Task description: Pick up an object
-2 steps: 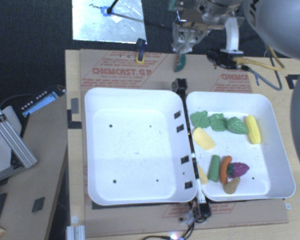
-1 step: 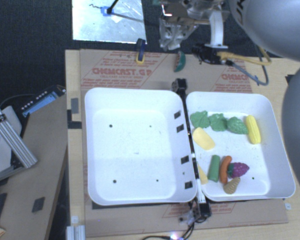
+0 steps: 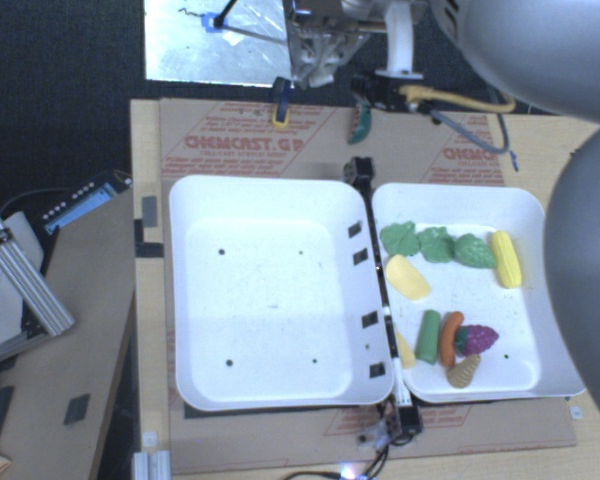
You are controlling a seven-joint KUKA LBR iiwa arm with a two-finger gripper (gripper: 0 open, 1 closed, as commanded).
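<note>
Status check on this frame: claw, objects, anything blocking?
Claw up above the far edge of the bins, nothing between its fingers. Toy foods all lie in the right bin; corn cob at its far side. Nothing blocking.

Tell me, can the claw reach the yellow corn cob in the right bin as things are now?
Probably yes. The corn cob lies uncovered near the right bin's far edge, with green pieces beside it, nothing on top. The claw hangs beyond the bins.

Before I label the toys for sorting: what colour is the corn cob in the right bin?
Yellow: the corn cob, seen in the camera view.
</note>
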